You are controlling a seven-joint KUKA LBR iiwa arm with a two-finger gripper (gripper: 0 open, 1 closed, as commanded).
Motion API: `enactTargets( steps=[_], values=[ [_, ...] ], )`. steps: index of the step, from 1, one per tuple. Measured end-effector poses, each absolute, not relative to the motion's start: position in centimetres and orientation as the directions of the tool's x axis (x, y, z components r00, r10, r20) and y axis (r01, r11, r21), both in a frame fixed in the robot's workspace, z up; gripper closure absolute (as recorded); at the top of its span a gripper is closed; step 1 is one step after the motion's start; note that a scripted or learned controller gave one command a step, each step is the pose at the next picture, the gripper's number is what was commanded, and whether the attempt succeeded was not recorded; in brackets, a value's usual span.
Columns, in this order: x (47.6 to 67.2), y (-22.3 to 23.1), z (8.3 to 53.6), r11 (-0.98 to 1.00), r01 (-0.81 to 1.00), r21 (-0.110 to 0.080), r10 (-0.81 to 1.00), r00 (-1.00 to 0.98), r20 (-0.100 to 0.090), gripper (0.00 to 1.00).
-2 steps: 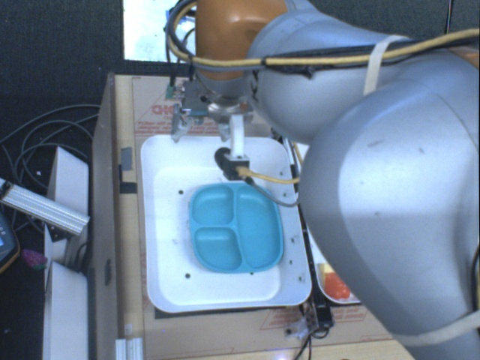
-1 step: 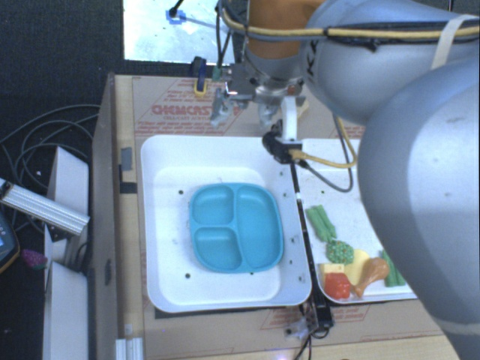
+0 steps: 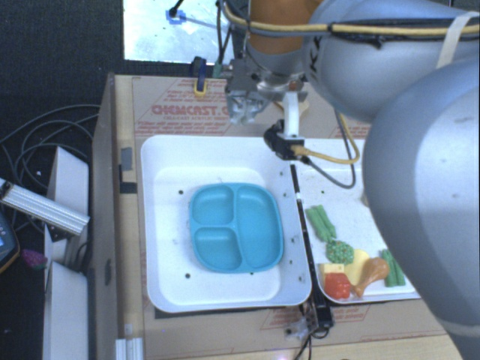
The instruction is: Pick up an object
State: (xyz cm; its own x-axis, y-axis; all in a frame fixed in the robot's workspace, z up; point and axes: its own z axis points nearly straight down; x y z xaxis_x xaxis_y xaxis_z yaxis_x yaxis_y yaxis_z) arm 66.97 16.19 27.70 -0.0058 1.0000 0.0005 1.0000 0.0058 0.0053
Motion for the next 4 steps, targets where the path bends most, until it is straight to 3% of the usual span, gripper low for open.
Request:
enactTargets(
  steps=[1, 2, 3, 4],
  values=[
    [66.8, 23.0, 24.3, 0.005, 1.000, 0.000, 1.000, -0.005, 0.002, 1.00],
    [66.9, 22.9, 24.3, 0.004, 1.000, 0.002, 1.000, -0.004, 0.001, 0.00],
    [66.9, 17.3, 29.3, 0.002, 1.000, 0.004, 1.000, -0.002, 0.000, 0.00],
    [67.0, 17.3, 30.3, 0.006, 1.000, 0.005, 1.000, -0.006, 0.000, 1.00]
  ],
)
